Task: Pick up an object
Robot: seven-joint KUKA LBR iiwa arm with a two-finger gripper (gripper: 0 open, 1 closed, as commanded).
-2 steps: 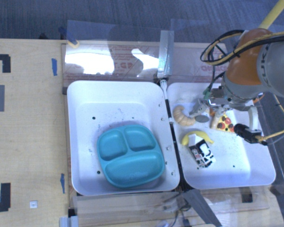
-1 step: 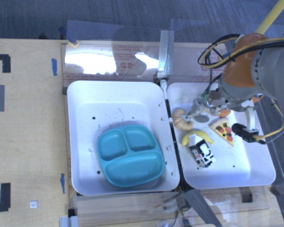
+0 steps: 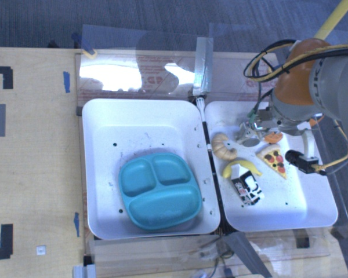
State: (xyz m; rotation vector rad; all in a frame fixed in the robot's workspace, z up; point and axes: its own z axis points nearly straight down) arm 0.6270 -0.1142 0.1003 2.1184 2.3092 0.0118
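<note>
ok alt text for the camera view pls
A grey arm's claw hangs over the right bin, near a croissant, banana and pizza slice. The left bin holds a blue divided tray.

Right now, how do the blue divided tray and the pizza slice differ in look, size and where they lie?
The blue divided tray is far larger than the pizza slice. The tray is one plain blue with three compartments; the slice is yellow with red spots. The tray lies alone in the left bin, while the slice lies in the right bin beside a banana and a croissant. Both lie flat on a bin floor.
</note>
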